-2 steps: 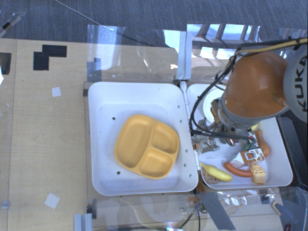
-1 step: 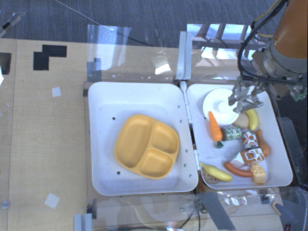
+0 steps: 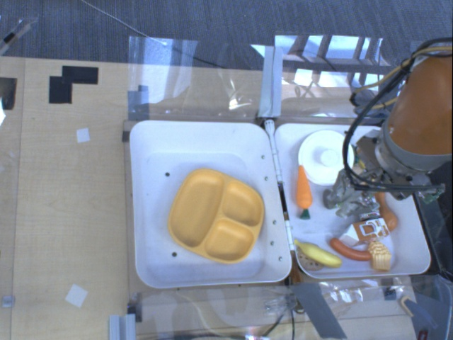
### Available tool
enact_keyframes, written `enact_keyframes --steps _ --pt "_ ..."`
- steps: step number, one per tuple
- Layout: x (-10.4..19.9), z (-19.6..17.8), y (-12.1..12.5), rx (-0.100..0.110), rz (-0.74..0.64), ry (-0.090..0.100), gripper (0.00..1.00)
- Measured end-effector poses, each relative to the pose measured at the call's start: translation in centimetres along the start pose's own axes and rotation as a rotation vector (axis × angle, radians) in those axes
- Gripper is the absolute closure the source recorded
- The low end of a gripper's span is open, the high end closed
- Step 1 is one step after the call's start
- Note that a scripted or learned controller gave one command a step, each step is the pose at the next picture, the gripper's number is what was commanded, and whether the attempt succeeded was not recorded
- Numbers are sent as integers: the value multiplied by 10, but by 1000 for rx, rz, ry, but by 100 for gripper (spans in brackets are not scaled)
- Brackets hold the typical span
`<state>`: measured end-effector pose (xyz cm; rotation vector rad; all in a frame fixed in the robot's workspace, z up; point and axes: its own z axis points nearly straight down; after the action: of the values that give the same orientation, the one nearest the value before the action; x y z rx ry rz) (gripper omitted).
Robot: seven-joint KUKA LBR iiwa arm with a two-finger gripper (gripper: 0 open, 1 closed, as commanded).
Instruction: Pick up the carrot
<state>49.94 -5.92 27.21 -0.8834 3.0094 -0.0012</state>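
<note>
Lying near the left wall of the right bin [image 3: 423, 264], the carrot [image 3: 304, 190] points lengthwise up the bin, its green tip toward the near side and its orange body just below and left of a round white lid [image 3: 323, 156]. The gripper [image 3: 348, 200] hangs over the middle of that bin, to the right of the carrot and apart from it, with nothing visibly between its fingers; whether they stand wide or narrow cannot be told, since the wrist and cabling hide most of them. The main risk, as I judge it, is the carrot's place beside the wall: a finger coming down on its left side may strike the divider or rim between the bins, or nudge the carrot so that it rolls against the wall and out of reach. A grasp along its length instead of across it would likely slide off the tapering body. Clutter adds to the danger, for a banana [image 3: 318, 254], a sausage [image 3: 348, 249], a second sausage [image 3: 387, 214] and a small toy figure [image 3: 379, 253] lie close under and beside the tool, and a careless sideways sweep could drag one of them along or close on the wrong thing. The yellow divided plate [image 3: 216, 214] in the left bin [image 3: 148, 190] sits well apart and poses no hazard.
</note>
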Motion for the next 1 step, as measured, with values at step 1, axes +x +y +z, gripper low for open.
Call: enact_keyframes --steps 1 --pt "-1 -1 0 1 -1 -2 0"
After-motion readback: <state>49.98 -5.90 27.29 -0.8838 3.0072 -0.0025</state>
